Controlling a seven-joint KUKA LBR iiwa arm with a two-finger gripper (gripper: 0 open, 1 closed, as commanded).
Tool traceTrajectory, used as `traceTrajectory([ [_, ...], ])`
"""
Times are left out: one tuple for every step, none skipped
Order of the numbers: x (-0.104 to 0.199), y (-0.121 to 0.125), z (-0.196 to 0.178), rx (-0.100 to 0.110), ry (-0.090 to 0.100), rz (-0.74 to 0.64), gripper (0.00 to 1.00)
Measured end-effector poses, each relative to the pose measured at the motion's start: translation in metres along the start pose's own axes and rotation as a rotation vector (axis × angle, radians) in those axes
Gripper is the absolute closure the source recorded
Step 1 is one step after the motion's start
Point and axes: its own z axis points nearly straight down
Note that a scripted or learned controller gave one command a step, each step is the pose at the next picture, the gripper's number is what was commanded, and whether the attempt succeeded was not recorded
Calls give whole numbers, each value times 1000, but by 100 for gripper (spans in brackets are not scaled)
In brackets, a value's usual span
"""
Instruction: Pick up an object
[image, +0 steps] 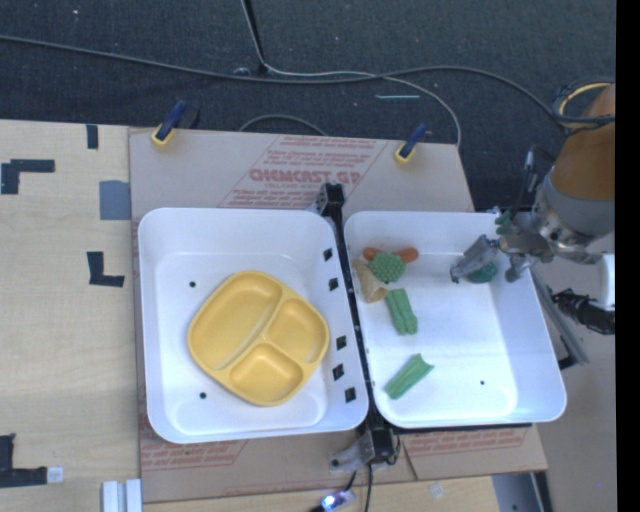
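We saw a grey arm with a broad orange band above its wrist. A yellow cable looped over the top of the band. At the arm's end sat a grey metal gripper with dark fittings behind it.

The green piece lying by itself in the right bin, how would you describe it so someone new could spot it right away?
Start at the right white bin. Go to its front half, below the cluster of toys near the divider. The green piece lies there alone, tilted diagonally on bare white floor. The other green stick lies farther back, close to the round green toy.
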Motion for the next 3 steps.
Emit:
traceTrajectory([
  [1, 3, -8, -14, -3, -4, 0],
  [-2, 4, 36, -10, -3, -4, 0],
  [5, -2, 84, -9, -2, -4, 0],
])
